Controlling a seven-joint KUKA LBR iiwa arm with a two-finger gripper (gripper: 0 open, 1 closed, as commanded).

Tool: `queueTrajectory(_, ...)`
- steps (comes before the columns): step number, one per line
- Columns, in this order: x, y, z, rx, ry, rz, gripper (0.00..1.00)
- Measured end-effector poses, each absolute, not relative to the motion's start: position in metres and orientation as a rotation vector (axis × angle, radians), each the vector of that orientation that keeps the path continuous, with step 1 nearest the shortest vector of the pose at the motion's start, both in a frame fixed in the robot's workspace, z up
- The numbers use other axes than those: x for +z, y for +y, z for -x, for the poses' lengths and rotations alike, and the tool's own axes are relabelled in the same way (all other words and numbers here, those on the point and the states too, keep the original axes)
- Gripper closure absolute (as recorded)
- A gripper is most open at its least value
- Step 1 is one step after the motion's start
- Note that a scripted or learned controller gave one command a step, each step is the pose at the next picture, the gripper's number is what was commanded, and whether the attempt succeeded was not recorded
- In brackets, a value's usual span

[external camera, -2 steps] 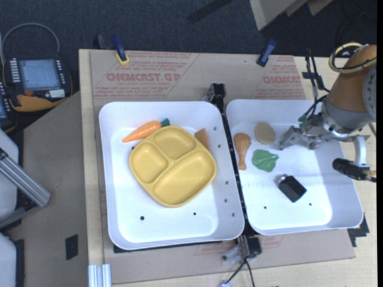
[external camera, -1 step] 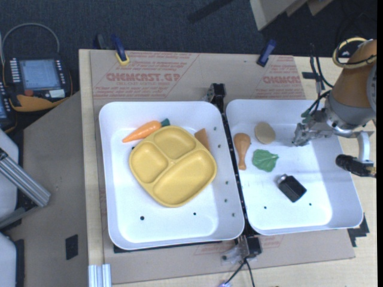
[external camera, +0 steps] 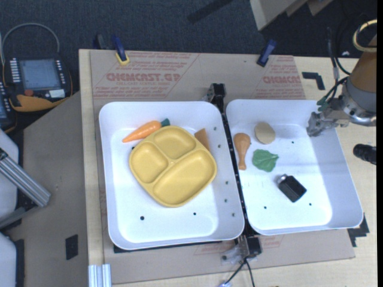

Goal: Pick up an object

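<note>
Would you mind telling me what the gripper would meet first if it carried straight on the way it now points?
Probably the beige round object: the gripper points left across the right bin. Its height is unclear.

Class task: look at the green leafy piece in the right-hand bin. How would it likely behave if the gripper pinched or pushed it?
The green leaf-shaped toy lies low and flat, so it probably won't roll. Its crinkled edges suggest a thin, possibly bendy piece, awkward to pinch. It looks light, so a push would likely slide it across the smooth white bin.

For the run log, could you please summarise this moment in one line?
end effector: above right bin rim | holding: nothing seen | black block: in bin
</note>
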State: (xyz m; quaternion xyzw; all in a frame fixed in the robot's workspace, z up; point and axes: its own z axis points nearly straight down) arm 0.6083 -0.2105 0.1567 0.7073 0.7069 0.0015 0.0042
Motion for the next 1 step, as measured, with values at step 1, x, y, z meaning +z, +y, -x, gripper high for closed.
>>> queueTrajectory(1,0.2206,-0.2058,-0.6087,0.006,2.217,-2.213,1.0)
